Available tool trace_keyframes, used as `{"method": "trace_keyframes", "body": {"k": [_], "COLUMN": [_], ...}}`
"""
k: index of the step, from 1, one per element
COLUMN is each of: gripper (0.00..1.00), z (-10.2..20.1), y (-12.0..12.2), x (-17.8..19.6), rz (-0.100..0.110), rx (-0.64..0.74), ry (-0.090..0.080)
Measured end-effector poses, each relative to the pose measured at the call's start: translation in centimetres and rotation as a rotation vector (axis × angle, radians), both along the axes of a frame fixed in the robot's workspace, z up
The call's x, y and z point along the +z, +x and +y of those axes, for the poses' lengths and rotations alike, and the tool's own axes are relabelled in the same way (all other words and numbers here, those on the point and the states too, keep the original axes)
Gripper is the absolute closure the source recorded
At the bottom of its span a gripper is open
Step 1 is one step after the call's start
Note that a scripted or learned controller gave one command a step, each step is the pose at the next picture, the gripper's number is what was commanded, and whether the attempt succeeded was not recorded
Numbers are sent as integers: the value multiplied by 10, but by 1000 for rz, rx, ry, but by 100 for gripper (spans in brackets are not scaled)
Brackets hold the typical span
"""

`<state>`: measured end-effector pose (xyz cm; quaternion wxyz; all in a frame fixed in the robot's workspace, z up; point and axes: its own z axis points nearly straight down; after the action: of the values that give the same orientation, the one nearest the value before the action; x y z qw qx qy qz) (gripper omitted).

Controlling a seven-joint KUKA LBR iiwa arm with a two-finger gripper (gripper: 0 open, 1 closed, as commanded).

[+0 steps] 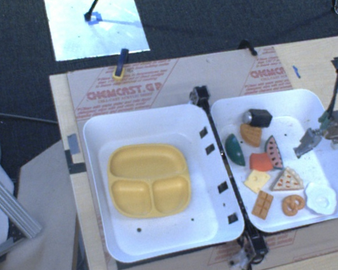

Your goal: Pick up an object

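Hovering over the right bin (pixel 337 153), the jaws (pixel 304 143) carry nothing that can be seen, and whether they are parted or clenched I cannot tell at this size. The step in hand looks like the approach: a target is being lined up, no grasp made yet. All the candidates lie in this bin, on the side of the jaws away from the arm. Nearest is the watermelon slice (pixel 273 151), just beyond the tips, with a red piece (pixel 260 161) touching it further out. Below the jaws in the view lie the pizza slice (pixel 287 180), the fried egg (pixel 322 200) and the pretzel (pixel 292 204); further off sit the cheese (pixel 256 180) and the cracker (pixel 262 204). Above the tips are a dark grey block (pixel 257 117) and an orange piece (pixel 252 134), and a green piece (pixel 233 150) lies by the far wall. The left bin (pixel 98 176), well apart, holds a yellow tray (pixel 149 180). The next move, as I judge it, calls for settling over one item, likely the watermelon, then descending straight with the tips astride it; the crowding beside it risks a nudge.
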<state>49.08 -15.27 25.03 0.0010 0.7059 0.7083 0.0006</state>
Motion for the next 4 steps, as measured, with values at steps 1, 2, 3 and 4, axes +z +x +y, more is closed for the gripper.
{"method": "trace_keyframes", "body": {"k": [1, 2, 3, 4], "gripper": [0, 0, 0, 100], "z": [25, 68, 43, 44], "y": [49, 106, 54, 57], "x": [-26, -154, -167, -155], "rz": [-2, 2, 7, 0], "rx": [4, 6, -5, -2], "ry": [0, 3, 1, 1]}}
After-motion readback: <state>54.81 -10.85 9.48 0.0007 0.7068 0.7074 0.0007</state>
